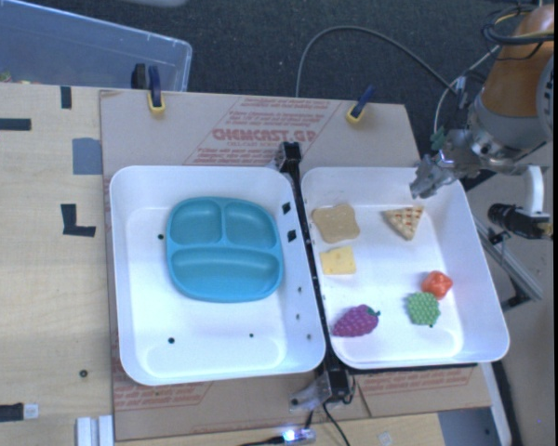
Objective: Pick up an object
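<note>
The right bin (pixel 465 249) holds several toy foods: a tan bread slice (pixel 335 222), a pizza wedge (pixel 404 221), a yellow cheese square (pixel 338 262), a red tomato (pixel 436 283), a green broccoli piece (pixel 423 308) and purple grapes (pixel 355 321). My gripper (pixel 426 180) hangs over the bin's far right rim, just above and right of the pizza wedge. Nothing shows between its fingers. Their spacing is too small to make out.
The left bin (pixel 130 277) holds a blue divided plate (pixel 225 249). A black divider (pixel 302 249) runs between the bins. Two clamps (pixel 155 94) (pixel 359 108) stand at the cardboard's far edge. A cable loops behind the right bin.
</note>
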Controlling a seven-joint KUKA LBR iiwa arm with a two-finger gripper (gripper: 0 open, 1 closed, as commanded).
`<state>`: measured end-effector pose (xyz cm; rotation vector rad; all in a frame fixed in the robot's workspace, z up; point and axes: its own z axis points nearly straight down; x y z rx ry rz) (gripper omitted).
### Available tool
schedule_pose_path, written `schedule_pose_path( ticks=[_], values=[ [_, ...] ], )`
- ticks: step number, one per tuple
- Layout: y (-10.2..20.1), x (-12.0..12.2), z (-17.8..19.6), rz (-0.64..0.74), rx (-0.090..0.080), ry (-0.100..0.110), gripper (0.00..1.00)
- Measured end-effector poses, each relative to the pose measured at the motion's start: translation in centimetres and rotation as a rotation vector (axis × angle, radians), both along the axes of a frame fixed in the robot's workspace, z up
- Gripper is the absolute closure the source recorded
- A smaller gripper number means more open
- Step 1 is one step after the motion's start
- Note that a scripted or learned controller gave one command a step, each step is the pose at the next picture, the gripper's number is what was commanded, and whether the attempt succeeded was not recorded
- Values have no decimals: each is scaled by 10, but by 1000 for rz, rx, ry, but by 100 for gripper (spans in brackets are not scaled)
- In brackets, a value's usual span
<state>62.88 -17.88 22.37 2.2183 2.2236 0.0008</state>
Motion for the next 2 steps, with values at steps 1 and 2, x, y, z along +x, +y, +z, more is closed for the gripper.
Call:
schedule_pose_path(
  ticks=[1, 2],
  values=[
    [0, 1, 50, 0, -1, -1, 100],
    [62, -10, 38, 4, 2, 6, 100]
  ],
)
